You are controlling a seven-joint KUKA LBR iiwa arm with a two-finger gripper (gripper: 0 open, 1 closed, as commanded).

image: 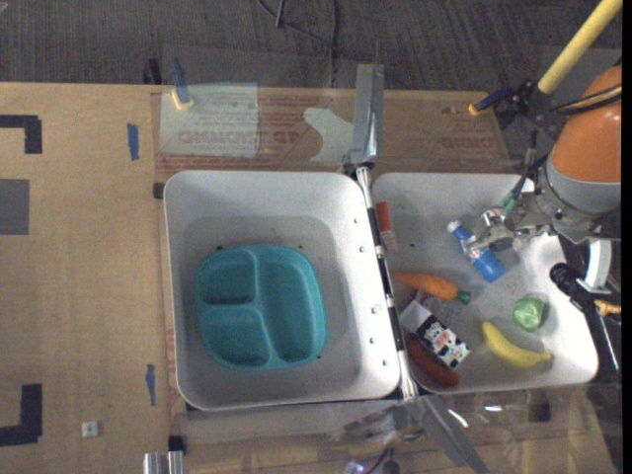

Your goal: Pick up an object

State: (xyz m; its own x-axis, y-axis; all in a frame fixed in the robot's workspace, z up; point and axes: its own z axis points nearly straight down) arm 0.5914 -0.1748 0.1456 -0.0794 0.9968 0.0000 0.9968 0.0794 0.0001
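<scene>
Blue bottle lying tilted in the upper middle of the right bin, white cap toward the upper left, directly beneath the gripper. Likely the chosen target, judging by where the gripper hangs. Metal fingertips crowding the bottle's upper end, touching or just above it; impossible to say which from this slant. Jaws' spread not readable here: glare and clutter around the tips, so no telling whether parted, pressed together, or pinching the bottle.

Step in hand, by the look of it: the reach down onto the bottle, grasp not yet shown as made. Next move calls for jaws straddling the bottle across its narrow width, a firm close, then a straight lift clear of the bin wall. Risk of the round body rolling or squirting out sideways.

Below the bottle, an orange carrot lying crosswise near the divider, well apart from the tips. Further down, a small black and white carton, a dark red sausage-like piece at the bottom edge, a yellow banana and a green lump toward the right wall. Grey arm with orange band entering from the right above the bin.

Left bin holding a teal divided plate. Both bins side by side on the brown counter.
</scene>
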